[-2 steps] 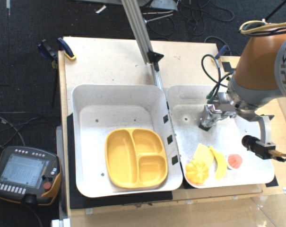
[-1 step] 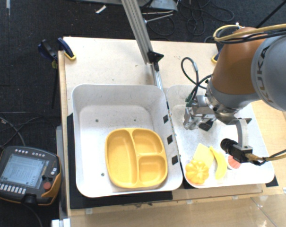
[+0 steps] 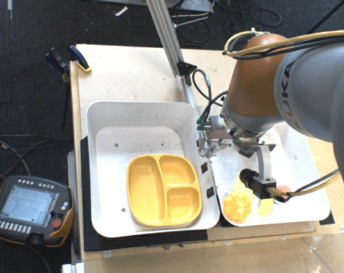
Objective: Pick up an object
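Hanging over the shared wall [image 3: 213, 179] between two white bins, the gripper [image 3: 212, 143] is pictured beneath the arm's orange band [image 3: 257, 78]. Whether it is released or clenched cannot be told, and nothing is shown held. A straight descent from here is judged likely to strike that wall or to close on nothing, since no object is seen directly beneath the gripper. A yellow-orange ridged object [image 3: 238, 205] is set at the front edge of the bin on the view's right [image 3: 308, 169], with a pale yellow piece [image 3: 265, 208] just beside it. Both lie nearer the camera than the gripper and apart from it. A yellow divided plate [image 3: 163, 189] is set in the other bin [image 3: 103, 124], close to the wall.
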Motion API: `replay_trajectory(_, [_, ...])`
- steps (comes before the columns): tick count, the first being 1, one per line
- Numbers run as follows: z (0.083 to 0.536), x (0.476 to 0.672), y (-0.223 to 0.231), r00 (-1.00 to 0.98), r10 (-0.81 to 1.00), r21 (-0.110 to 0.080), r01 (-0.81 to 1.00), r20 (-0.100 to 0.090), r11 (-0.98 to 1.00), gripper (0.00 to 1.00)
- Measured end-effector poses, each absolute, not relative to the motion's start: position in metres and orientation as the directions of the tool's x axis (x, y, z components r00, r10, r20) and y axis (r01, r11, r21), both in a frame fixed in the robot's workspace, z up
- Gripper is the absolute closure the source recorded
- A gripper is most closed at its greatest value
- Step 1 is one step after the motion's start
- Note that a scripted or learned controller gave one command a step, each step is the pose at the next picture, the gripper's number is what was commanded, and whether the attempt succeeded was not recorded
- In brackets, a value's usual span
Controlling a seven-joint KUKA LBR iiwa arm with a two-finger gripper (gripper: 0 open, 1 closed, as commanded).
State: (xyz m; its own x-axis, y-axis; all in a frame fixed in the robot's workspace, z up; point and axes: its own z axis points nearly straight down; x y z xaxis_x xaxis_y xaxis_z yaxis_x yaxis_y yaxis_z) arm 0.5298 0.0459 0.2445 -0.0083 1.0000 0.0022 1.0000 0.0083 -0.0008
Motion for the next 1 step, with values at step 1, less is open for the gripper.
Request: replay_trajectory(1, [0.2439, 0.5199, 0.0983, -0.009, 1.0, -0.001, 1.0, 0.002, 0.009, 1.0])
